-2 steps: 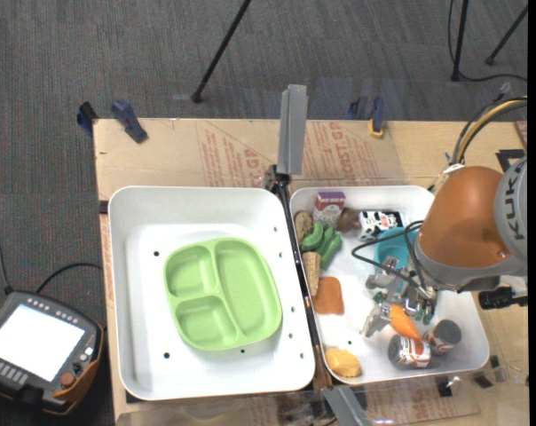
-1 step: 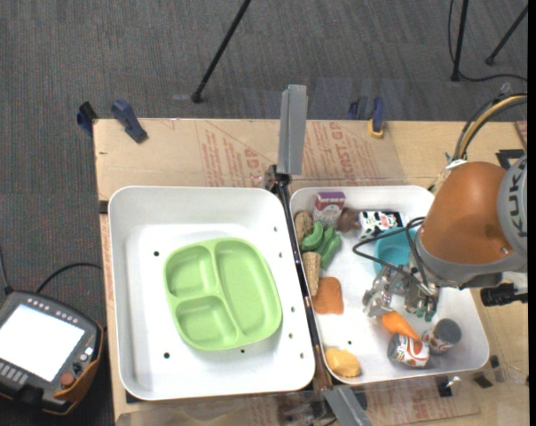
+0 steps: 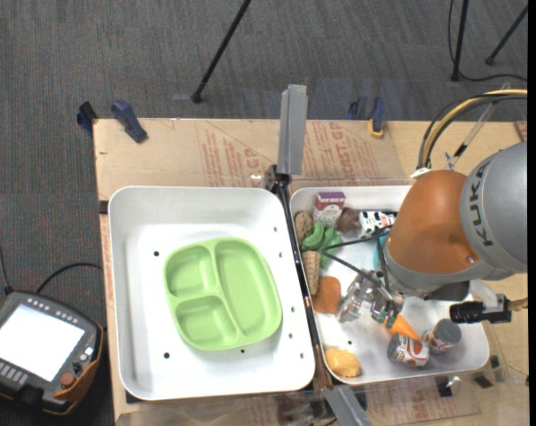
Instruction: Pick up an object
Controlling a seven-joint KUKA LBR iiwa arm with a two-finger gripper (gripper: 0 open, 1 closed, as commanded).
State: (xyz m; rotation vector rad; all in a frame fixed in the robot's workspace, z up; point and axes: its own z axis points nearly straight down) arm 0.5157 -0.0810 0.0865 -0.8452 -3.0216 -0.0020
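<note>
the grey arm with its orange band (image 3: 432,224) reaches in from the right over the right-hand shallow white bin (image 3: 477,355), and its metal two-finger gripper (image 3: 364,298) hangs low among the clutter there. whether anything sits between its tips cannot be told from this slant. just left of the gripper lies a small orange-brown block (image 3: 327,295); a round tan biscuit-like piece (image 3: 342,361) rests near the bin's front edge. to the gripper's right lie an orange cone (image 3: 402,327), a red-and-grey can (image 3: 410,351) on its side and a small grey cup (image 3: 446,334). a green leafy toy (image 3: 321,236) and a purple-and-white box (image 3: 329,205) sit toward the back. the left-hand white bin (image 3: 135,229) holds a light green divided plate (image 3: 222,293) (three compartments).
</note>
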